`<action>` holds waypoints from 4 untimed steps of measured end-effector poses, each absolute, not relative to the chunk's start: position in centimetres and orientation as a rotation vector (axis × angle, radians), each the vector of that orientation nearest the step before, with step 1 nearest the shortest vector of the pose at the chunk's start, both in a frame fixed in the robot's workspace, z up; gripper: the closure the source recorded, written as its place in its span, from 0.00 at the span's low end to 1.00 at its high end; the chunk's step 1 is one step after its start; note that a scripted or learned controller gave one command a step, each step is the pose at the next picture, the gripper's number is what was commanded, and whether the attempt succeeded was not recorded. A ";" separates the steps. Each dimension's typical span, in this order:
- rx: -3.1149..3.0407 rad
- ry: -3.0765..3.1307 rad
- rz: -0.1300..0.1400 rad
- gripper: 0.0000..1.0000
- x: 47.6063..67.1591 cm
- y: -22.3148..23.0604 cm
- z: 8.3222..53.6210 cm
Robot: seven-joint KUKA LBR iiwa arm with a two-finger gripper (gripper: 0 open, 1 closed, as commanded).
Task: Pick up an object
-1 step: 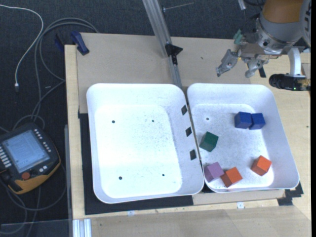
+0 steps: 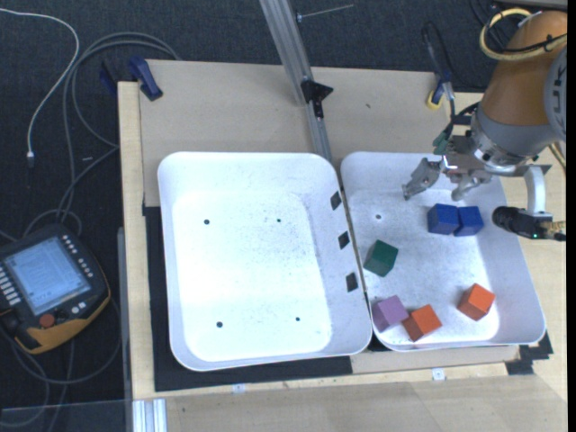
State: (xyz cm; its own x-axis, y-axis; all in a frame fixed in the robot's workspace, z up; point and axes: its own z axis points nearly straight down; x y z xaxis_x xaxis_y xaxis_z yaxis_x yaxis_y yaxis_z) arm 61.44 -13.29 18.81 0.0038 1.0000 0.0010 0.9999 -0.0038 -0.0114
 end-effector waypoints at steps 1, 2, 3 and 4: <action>-2.235 -2.226 -0.008 0.00 59.8 -18.9 11.1; -2.217 -2.231 -0.021 0.00 62.9 -19.1 10.9; -2.218 -2.228 -0.007 0.00 61.4 -16.5 10.3; -2.222 -2.229 -0.011 1.00 61.5 -16.5 11.4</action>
State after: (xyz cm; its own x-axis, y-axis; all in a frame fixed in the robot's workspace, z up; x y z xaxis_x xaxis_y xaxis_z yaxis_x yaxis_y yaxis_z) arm 61.54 -16.54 11.45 -0.0031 1.0000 0.0011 1.0000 0.0031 0.0085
